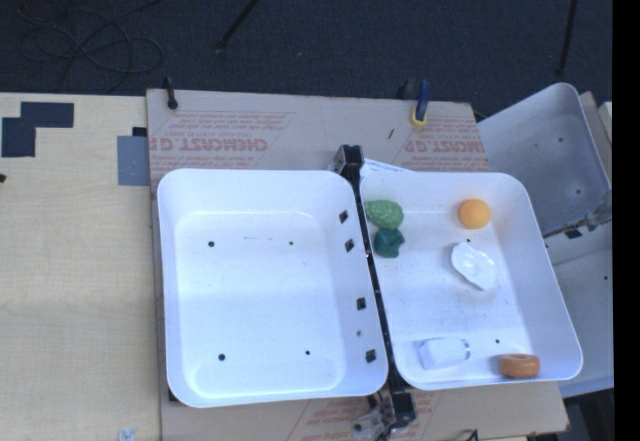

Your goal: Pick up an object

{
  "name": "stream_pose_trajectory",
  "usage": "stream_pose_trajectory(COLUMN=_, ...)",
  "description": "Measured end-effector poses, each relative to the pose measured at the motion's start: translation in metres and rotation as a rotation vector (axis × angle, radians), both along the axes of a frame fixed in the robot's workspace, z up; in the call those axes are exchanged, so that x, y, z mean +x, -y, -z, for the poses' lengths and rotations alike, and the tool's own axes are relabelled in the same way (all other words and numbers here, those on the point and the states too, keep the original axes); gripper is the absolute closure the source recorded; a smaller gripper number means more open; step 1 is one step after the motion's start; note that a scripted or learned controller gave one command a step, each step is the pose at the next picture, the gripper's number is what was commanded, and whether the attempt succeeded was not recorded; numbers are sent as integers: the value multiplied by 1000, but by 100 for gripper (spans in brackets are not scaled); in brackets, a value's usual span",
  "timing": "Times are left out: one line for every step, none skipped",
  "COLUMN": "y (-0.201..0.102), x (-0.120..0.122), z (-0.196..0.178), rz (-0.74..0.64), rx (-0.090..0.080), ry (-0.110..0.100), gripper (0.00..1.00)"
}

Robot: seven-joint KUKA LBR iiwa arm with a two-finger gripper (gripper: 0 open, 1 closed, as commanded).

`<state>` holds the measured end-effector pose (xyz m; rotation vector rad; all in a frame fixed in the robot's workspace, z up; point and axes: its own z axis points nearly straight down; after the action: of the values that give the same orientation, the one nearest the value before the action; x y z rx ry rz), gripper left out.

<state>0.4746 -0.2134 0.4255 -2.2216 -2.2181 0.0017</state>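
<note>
right bin [548, 281]: shallow, white, holds all six loose items
left bin [170, 229]: shallow, white, touches the right bin along the middle seam; small dark holes in its floor
seam [362, 274]: black strip with small clips where the two bin rims meet
orange ball [474, 213]: far side of right bin, near its far right corner, apart from the other items
light green lump [384, 213]: far left of right bin, just beside the seam
dark green lump [388, 242]: touching the near edge of the light green lump, also just beside the seam
white curved piece [474, 265]: middle of right bin, nearer than the orange ball, close to it but apart; low contrast on the bin floor, shape hard to tell
pale block [443, 351]: near side of right bin, lying flat, well apart from the green lumps
tan round piece [519, 365]: near right corner, by the rim, right of the pale block, not touching it
cardboard sheet [250, 134]: under both bins, red print on it
blue-yellow clamp [421, 105]: on the cardboard's far edge
black clamp [170, 94]: far left corner of the cardboard
bench [70, 279]: light wood, left of the bins
grey metal plate [545, 144]: right of the right bin, tilted
</note>
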Motion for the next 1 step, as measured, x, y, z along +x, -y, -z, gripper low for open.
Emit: stream_pose_trajectory(y=-70, x=0, z=134, rz=-6, rx=6, ry=-14, gripper=0)
